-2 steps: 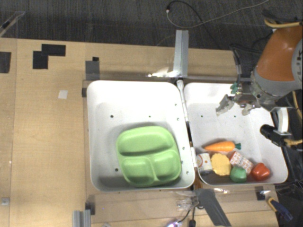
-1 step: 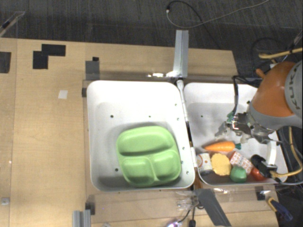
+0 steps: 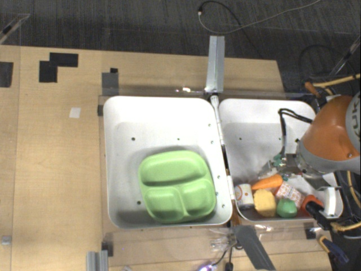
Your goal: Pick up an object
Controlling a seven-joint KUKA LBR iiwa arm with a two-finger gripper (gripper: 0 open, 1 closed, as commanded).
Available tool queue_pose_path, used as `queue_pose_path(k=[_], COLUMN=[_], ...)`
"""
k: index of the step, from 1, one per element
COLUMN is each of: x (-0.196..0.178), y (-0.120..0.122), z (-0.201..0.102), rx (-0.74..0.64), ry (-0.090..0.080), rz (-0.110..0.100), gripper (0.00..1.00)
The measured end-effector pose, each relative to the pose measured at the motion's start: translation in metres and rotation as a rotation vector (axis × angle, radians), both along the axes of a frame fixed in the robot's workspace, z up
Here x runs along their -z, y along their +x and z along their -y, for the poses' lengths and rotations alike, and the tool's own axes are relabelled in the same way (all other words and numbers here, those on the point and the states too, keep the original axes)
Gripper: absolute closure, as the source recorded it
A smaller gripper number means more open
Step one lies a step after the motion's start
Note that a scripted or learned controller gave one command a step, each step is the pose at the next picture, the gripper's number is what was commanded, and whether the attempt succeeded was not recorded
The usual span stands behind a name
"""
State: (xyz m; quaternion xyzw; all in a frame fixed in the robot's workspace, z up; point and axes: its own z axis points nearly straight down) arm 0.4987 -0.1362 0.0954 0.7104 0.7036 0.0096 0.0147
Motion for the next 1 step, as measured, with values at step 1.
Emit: queue_pose_path(k=[1], x=[-0.0426], y=[-0.0097], z=[0.0528], rx=[0.049], ry=[0.008], rz=[-0.033], gripper=[0.00])
